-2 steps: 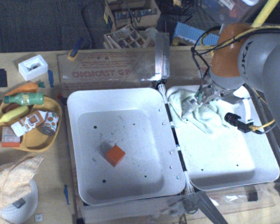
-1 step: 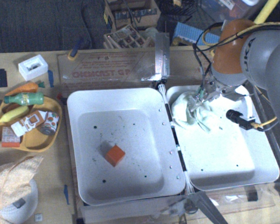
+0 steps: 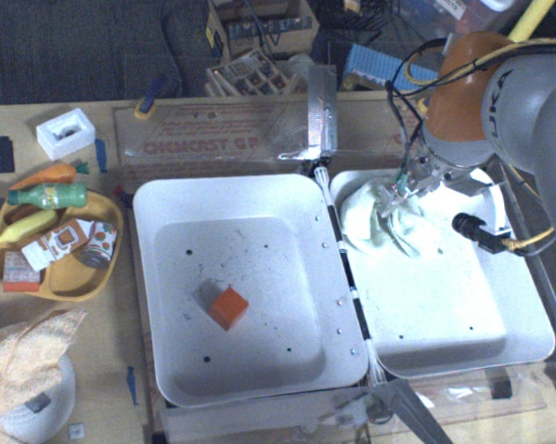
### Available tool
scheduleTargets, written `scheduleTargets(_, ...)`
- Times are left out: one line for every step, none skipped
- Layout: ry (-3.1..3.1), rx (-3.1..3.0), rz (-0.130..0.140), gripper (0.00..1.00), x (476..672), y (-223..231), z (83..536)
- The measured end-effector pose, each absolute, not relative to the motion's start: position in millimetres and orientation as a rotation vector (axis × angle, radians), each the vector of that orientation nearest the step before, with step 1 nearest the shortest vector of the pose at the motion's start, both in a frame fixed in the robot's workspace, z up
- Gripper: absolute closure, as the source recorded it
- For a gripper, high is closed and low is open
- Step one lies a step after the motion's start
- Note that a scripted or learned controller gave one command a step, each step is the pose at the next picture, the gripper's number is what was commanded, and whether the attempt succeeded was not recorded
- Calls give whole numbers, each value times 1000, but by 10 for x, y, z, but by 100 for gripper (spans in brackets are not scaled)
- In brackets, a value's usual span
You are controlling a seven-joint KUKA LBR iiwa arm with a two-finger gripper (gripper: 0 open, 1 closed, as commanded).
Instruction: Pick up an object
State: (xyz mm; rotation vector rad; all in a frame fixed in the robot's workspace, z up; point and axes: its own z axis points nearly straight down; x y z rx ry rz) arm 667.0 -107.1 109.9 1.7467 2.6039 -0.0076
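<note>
tool: tool (image 3: 396, 209) hangs low over the upper-left corner of the right bin (image 3: 473, 336), fingers blurred against pale stuff beneath; cannot tell if they are spread or closed, nothing seen held
target: orange block (image 3: 231, 307), small cube-ish thing, sits alone on the floor of the left bin (image 3: 165, 223)
target from tool: well apart, off to the view's left and toward the near edge, across the wall where the two bins meet
target axis: roughly square, turned a bit like a diamond; no clear long side, so grasp angle looks free (judgement)
contact: none, tool and block apart, in different bins
under tool: whitish crumpled patch (image 3: 372, 222) just beneath and beside the tool, can't tell what it is
arm: grey arm with orange band (image 3: 462, 83) comes in behind the tool from the view's right
next move needs: lift clear of the dividing wall, cross leftward, come down over the block (judgement)
risk: block is small with bare bin floor all round, easy to nudge away on a slightly off descent (judgement)
farther out: yellow bowl of toy food (image 3: 54, 244) on the table (image 3: 47, 127) beyond the left bin, far side from the tool; not in play
</note>
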Motion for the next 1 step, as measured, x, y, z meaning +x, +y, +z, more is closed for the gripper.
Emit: scheduleTargets(2607, 1750, -11, 0, 6660, -1071, 1091)
